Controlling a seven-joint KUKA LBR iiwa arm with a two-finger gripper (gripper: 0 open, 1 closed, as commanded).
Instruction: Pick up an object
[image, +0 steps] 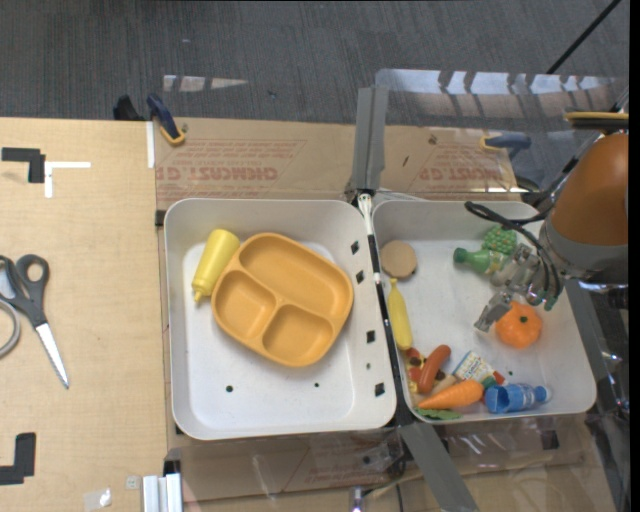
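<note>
Jaws (497, 312) sit low in the right bin (575, 400), slightly parted, gripping nothing, one tip beside the orange fruit (518, 327). Nearer lie a blue bottle (514, 398) and carrot (452, 396); farther, a green toy (487, 250). The left bin (190, 400) holds a yellow tray (277, 298).

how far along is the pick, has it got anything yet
Done: the gripper is down in the right bin, beside the orange. In hand: nothing visible between its fingers. Left: close on an object, probably the orange, and lift it.
</note>
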